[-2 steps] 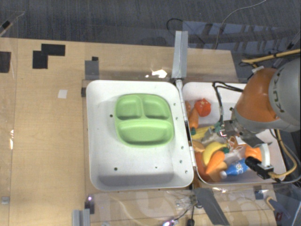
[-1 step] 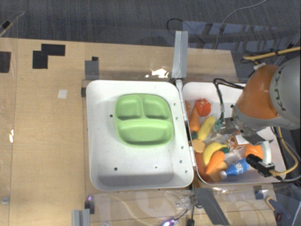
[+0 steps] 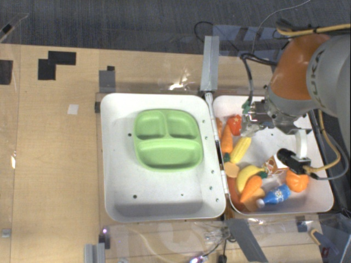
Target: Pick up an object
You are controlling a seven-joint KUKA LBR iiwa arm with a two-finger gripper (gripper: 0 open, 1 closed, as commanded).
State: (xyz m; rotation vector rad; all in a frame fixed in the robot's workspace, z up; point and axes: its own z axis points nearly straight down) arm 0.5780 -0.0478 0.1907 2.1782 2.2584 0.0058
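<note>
a divided plate [image 3: 167, 138] lies in the left bin [image 3: 118, 196], toys [image 3: 249, 174] in the right bin [image 3: 323, 201].

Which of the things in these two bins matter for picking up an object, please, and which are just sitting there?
For the job: gripper, red tomato, corn cob, banana, carrot, blue bottle, orange fruit, all in the right bin.

Just lying about: green divided plate, left bin.

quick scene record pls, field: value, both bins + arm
left bin: holds a green divided plate, upright, near the middle
right bin: pile of toy food
toy food seen: corn cob, banana, carrot, red piece, blue bottle, orange fruit
arm: reaches in from the right, over the right bin
gripper: above the bin's far side, near the red piece
held object: none visible
finger state: cannot tell
</note>
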